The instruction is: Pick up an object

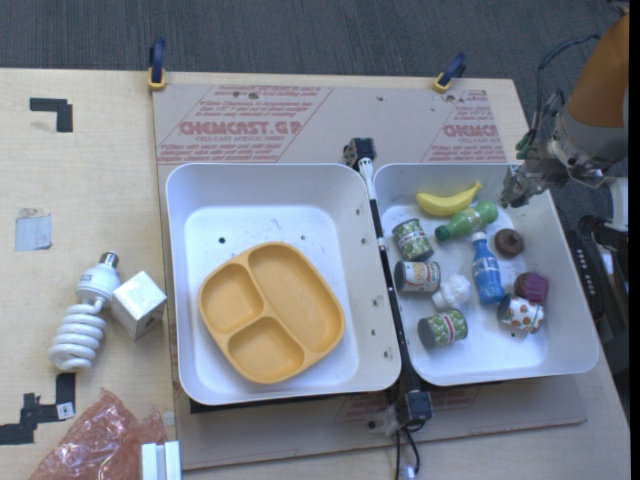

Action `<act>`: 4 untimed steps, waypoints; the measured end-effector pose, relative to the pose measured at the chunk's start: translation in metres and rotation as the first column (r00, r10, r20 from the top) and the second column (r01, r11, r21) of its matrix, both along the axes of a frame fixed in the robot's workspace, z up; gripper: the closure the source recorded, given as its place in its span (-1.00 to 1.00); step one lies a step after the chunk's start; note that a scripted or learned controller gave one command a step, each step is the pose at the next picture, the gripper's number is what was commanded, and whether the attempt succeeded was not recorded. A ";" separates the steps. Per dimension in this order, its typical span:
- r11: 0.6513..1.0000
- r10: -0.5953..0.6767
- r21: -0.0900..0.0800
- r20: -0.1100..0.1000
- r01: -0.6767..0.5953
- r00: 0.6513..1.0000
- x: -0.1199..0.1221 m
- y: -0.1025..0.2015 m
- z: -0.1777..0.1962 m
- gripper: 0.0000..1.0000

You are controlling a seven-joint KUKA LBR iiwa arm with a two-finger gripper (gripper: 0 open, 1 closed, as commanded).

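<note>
You are at the approach step: gripper point(512, 190) (finger state unreadable) hovers right of banana point(446, 200); next, descend onto it.

Two bins side by side on the bench, inner walls touching. Left bin point(180, 268): divided tray point(271, 311) lies toward the front-left corner.

Right bin point(570, 338): banana point(446, 200) near the back edge; bottle point(466, 221) lying just in front of it. Three cans down the left side: one point(411, 238) behind, one point(417, 275) mid, one point(443, 328) toward the front edge. Second bottle point(487, 269) at centre. Doughnut point(509, 242) near the right wall. Gripper point(518, 184) over the back-right corner.

Bench, left of the bins: light bulb point(82, 313), cube point(138, 303) touching its right side.
</note>
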State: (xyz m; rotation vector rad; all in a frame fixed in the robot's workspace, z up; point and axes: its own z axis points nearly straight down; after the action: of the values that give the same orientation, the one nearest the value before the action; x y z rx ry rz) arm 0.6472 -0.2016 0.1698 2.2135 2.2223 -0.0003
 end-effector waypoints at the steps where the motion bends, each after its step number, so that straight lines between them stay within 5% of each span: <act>1: 1.000 0.002 -0.002 0.001 -0.002 1.000 0.001 0.000 0.010 1.00; 2: 1.000 0.004 -0.004 0.003 -0.004 1.000 0.001 -0.001 0.020 1.00; 3: 1.000 -0.004 0.007 -0.005 0.004 1.000 -0.036 -0.004 -0.077 1.00; 4: 1.000 -0.002 0.002 -0.002 0.002 1.000 0.012 -0.013 0.046 1.00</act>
State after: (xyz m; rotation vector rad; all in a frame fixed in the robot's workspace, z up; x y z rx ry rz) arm 0.6592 -0.2150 0.2162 2.2171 2.2224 -0.0004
